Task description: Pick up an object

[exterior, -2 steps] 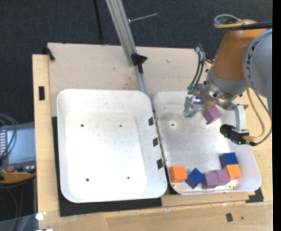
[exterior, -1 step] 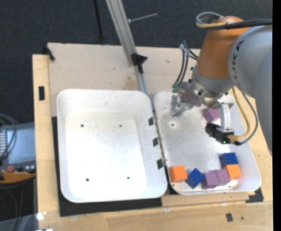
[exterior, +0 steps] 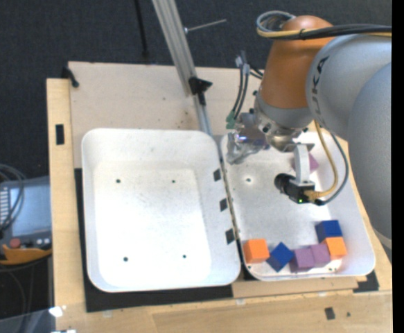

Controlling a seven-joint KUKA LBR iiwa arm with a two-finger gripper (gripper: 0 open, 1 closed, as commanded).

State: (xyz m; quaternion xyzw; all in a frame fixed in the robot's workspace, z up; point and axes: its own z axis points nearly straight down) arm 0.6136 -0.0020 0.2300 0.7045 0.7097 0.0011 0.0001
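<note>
Several small blocks lie along the near edge of the right bin [exterior: 257,193]: an orange block [exterior: 256,250], a blue block [exterior: 280,256], two purple blocks [exterior: 311,257], another orange block [exterior: 336,246] and a blue block [exterior: 328,229]. A pink piece [exterior: 314,164] peeks out beside the arm. My gripper [exterior: 257,141] hangs under the orange-banded wrist over the far left part of the right bin, well away from the blocks. The wrist hides most of it, and I see nothing held.
The left bin [exterior: 153,207] stands beside the right one, their rims meeting in the middle. A slanted metal pole [exterior: 177,44] rises behind the bins. Cables and a black fitting [exterior: 290,184] hang from the wrist over the right bin.
</note>
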